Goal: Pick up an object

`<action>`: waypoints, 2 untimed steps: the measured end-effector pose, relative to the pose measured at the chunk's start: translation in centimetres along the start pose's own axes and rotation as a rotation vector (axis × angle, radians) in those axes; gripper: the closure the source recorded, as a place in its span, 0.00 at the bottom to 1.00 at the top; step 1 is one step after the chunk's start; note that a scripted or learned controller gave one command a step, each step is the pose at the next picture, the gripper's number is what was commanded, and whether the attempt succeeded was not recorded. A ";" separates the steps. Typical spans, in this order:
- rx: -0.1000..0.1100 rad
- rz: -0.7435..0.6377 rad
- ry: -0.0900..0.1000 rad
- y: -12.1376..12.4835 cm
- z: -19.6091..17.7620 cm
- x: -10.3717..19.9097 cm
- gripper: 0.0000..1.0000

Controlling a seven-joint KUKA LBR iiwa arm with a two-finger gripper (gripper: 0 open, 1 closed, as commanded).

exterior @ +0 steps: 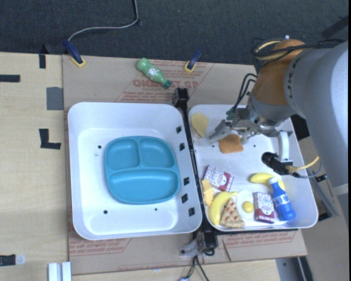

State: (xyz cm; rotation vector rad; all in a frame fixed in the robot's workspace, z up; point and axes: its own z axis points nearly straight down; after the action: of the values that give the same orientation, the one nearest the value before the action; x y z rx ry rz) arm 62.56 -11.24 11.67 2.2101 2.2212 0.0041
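You see two white bins [82, 122]; the one far from the pincer holds a light blue divided plate [142, 170]. The grey metal pincer [222, 129] hangs from a grey arm with an orange band [273, 81]. Just beside the pincer lies a tan-brown bun [231, 145] and a pale yellow chip [200, 123]. Below it you find yellow bananas [217, 205], a red-and-white box [219, 179], a blue bottle [282, 202] with a red-and-white label, and a white egg [246, 204] with a yellow yolk. Beyond the bins lies a green bottle [153, 73] on brown cardboard [105, 81].
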 end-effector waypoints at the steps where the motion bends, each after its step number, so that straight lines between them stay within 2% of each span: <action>1: 0.003 0.003 0.002 1.4 2.9 -0.7 0.00; 2: -0.001 0.002 -0.001 1.5 1.9 -0.7 1.00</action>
State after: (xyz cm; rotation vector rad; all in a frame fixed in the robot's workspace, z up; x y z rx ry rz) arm 64.08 -11.96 9.80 2.2114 2.2183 0.0036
